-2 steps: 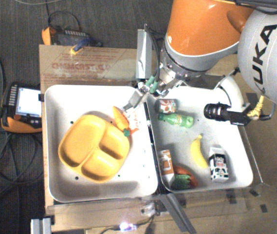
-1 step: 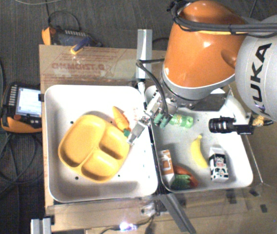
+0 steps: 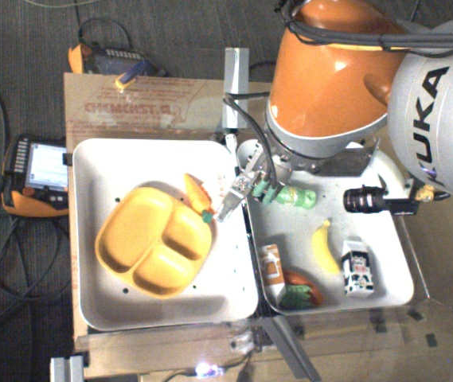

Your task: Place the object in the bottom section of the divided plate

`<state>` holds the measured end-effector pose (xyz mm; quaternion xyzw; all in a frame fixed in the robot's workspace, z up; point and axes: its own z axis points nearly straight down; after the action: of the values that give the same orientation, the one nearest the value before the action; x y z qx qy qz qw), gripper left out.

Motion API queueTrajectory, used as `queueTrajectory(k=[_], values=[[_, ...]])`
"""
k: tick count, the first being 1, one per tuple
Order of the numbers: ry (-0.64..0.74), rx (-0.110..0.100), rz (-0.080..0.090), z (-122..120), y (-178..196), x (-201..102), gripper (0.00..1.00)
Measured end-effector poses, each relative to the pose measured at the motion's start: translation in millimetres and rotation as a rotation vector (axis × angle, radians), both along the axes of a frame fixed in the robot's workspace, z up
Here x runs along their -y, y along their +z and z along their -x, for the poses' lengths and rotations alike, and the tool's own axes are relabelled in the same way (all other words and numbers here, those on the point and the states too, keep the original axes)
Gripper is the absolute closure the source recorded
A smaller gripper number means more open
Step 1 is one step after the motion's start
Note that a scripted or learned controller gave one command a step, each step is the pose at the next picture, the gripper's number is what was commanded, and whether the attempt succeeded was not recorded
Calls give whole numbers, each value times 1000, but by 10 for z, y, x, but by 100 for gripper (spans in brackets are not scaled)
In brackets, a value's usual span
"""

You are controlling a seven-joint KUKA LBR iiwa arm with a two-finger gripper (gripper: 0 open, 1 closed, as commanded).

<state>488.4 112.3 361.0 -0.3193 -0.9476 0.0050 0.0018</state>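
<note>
Gripper (image 3: 224, 208) over divided plate (image 3: 156, 243) rim, carrot (image 3: 197, 193) touching.

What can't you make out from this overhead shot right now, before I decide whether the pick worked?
- Gripper, camera view: too small and blurred to read its state, or whether it grips the orange carrot-shaped toy by the yellow divided plastic plate.
- Right white bin, camera view: its upper part is covered by the arm's orange band.
- Green bottle, camera view: partly hidden by the wrist.
</note>
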Motion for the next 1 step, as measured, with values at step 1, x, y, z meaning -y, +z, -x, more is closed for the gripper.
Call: queueTrajectory(k=[1], values=[[0, 0, 0, 0, -1, 0, 0]])
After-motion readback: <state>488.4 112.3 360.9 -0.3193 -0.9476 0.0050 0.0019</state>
